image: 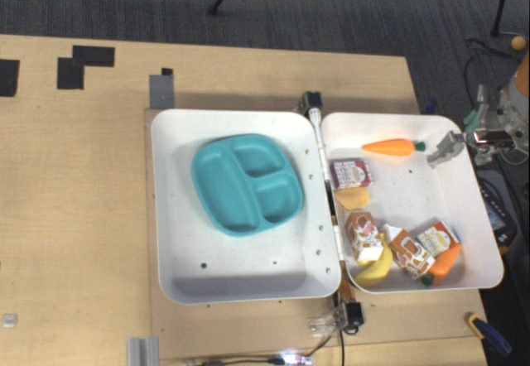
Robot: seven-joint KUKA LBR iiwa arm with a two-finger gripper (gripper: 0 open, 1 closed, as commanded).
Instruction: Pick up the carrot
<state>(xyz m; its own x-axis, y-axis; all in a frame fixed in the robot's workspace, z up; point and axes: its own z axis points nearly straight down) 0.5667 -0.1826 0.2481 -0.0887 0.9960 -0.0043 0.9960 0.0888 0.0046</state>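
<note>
An orange carrot [387,147] with a green stub at its right end lies flat near the far edge of the right bin [476,199]. My gripper [447,149] hangs at that bin's far right rim, a short way to the right of the carrot's green end and apart from it. Nothing shows in its grasp. A second, shorter carrot [447,261] lies in the bin's near right corner, beside small cartons.
The left bin [178,265] bears a teal divided plate [247,182]. In the right bin lie a purple packet [349,171], a yellow wedge [352,198], a banana [377,267] and two orange-and-white cartons [418,247]. The space between the far carrot and the cartons is bare white floor.
</note>
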